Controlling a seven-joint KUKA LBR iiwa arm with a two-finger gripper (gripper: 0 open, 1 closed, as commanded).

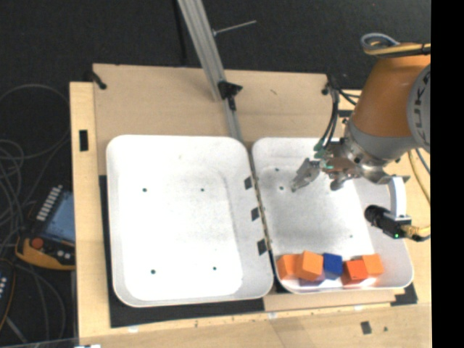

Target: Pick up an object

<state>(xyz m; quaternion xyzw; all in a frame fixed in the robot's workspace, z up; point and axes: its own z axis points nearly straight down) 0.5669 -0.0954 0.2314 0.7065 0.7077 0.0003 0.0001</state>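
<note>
A grey KUKA arm with an orange band reaches in from the right, its two-finger gripper poised over the upper part of the right bin with its fingers spread apart and nothing between them. Along that bin's near wall sits a row of blocks: two orange blocks at left, a blue block in the middle and another two orange blocks at right, well apart from the gripper. The left bin lies alongside, touching.
</note>
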